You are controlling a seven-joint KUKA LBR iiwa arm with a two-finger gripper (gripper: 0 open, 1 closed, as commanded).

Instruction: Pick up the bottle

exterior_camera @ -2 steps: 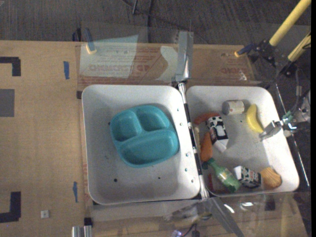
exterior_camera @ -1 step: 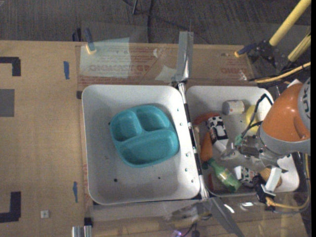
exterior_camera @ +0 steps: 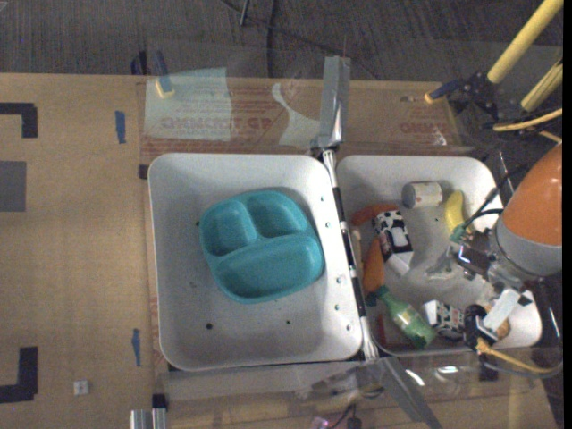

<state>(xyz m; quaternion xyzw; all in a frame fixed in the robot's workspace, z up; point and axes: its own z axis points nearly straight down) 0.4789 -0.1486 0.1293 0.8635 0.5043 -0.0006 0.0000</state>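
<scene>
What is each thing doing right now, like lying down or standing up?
green bottle: lying on its side in the right bin.
teal tray: flat in the left bin, right way up.
end effector: low in the right bin, above the bottle.

The arm (exterior_camera: 536,217) shows a broad, rounded orange band with a grey ring below it. The wrist under it is pale grey metal, with a dark block behind the jaws. A thin black cable curves along the wrist, and a small green connector sits on it. The gripper (exterior_camera: 429,262) body is light grey and smooth.
</scene>
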